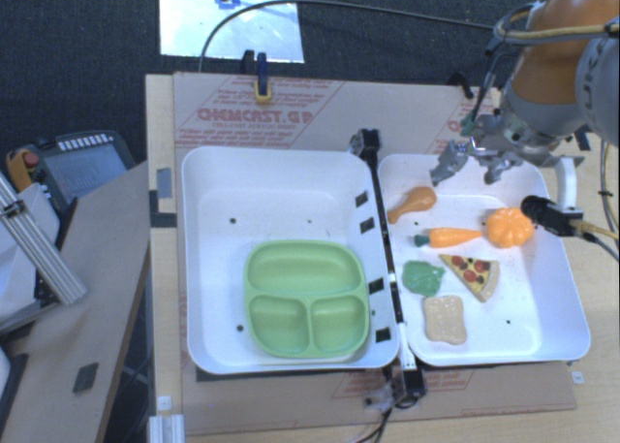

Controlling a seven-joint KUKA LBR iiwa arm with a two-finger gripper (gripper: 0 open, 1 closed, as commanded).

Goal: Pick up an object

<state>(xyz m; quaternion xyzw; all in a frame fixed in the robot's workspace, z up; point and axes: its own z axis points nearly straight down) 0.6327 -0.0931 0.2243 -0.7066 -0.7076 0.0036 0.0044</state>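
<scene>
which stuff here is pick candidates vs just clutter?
Pick candidates, all in the right bin:
chicken drumstick
carrot
pumpkin
green leaf
pizza slice
toast
The gripper hangs over that bin's far edge, nothing between its fingers.

Just lying about:
green divided tray in the left bin
teach pendant

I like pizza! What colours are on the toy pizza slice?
The pizza slice is yellow with red spots and a tan crust, seen in the camera view.
</scene>
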